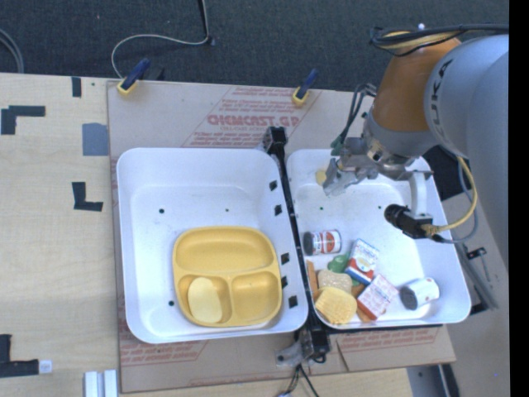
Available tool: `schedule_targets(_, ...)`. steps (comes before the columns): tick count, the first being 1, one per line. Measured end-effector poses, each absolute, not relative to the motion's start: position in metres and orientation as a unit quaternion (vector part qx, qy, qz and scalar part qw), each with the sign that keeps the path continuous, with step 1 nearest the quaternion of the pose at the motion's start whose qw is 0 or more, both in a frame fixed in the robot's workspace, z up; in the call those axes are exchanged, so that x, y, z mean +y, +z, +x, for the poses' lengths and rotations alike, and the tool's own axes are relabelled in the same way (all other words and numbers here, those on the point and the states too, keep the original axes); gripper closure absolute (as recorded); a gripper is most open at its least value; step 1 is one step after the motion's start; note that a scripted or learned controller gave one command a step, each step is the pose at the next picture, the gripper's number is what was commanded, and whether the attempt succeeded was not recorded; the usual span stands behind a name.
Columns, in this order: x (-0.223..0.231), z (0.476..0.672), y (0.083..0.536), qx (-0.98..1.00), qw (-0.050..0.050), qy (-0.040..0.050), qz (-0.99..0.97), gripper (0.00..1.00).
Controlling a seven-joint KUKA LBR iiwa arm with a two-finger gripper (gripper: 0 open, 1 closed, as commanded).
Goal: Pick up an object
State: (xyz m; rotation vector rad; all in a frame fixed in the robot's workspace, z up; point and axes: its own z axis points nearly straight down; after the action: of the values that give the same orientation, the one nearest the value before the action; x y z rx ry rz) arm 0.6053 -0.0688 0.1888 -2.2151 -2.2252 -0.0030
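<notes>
Dark carpet lies beyond the surface (50, 222). Whether the pincer (337, 177) is wide or narrow, I cannot tell; it hangs over the right bin's (450, 263) far edge. Small can (323, 242), waffle (336, 305) and cup (420, 293) crowd the near edge; tight packing risks a grazing miss.

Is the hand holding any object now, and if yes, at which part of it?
Nothing shows between the fingers of the hand; it is above the right bin, apart from the small can.
</notes>
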Motion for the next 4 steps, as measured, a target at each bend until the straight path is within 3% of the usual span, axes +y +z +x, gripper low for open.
schedule_targets(1,-0.072,0.607,0.184,-0.708,0.001,0.0004,-0.706,0.0)
schedule_targets(2,-0.108,0.548,0.176,-0.707,0.002,0.0019,-0.708,0.0)
schedule_targets(4,-0.119,0.518,0.216,-0.707,0.001,0.0001,-0.707,0.0)
